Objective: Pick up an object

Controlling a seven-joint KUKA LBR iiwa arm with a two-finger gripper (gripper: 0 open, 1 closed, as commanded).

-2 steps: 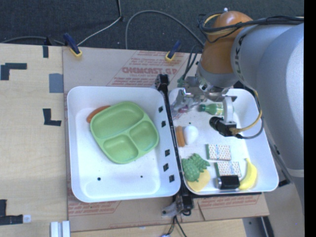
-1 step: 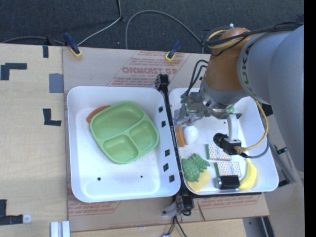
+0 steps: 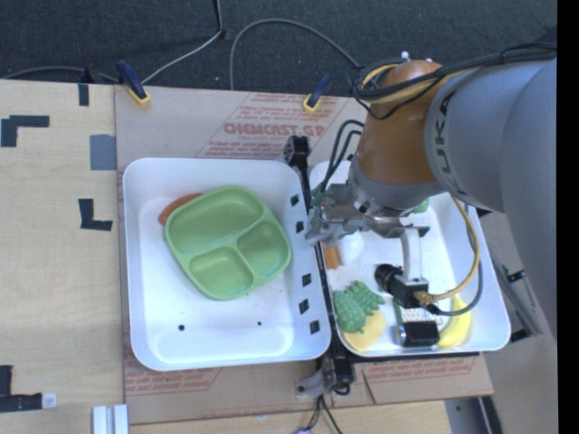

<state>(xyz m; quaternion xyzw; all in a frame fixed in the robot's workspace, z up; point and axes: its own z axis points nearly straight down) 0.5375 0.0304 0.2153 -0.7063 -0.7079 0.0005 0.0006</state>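
Gripper [image 3: 339, 233] hiding right bin [image 3: 488, 328] items.

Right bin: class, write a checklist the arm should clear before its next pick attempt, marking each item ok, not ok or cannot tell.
1. Gripper over the right bin: ok.
2. Object between the fingers: cannot tell.
3. Green bumpy toy uncovered near the bin's front: ok.
4. Small orange piece unobstructed: not ok, it lies close beneath the gripper.
5. Green divided plate lying in the left bin, away from the arm: ok.
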